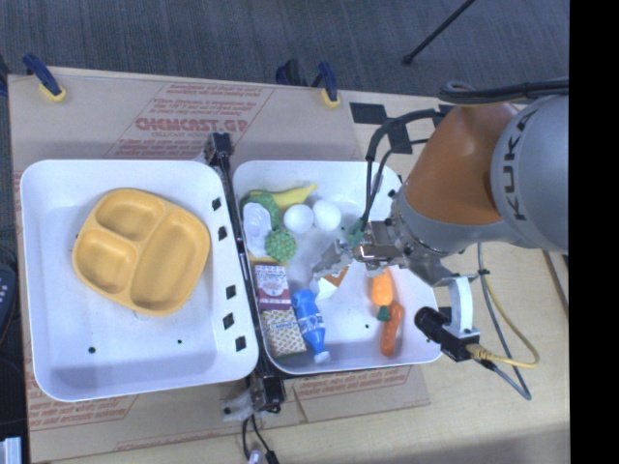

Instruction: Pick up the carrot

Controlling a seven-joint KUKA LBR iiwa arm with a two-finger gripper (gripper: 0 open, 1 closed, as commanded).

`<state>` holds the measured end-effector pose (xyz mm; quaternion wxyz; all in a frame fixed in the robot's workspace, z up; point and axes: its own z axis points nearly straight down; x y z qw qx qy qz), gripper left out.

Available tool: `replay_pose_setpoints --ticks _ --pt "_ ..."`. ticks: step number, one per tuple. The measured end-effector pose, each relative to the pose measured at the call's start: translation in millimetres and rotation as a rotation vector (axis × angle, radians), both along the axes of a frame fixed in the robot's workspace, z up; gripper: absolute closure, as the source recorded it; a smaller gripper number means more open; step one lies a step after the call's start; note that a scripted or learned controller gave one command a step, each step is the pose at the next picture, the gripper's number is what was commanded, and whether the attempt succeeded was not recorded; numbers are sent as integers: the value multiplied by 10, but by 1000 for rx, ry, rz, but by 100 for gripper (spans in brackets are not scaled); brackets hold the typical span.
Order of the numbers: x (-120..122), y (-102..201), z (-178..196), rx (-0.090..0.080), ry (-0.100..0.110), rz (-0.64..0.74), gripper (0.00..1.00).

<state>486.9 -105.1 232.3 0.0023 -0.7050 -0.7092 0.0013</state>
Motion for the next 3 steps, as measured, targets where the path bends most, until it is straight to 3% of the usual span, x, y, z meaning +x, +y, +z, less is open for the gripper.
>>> replay_pose_setpoints --ticks 1,2,3 --pt "90 -650 -720 -1 1 -115 0" --pt "315 -861 -1229 3 -12 102 0" --pt "334 -862 -1105 2 -15 106 100"
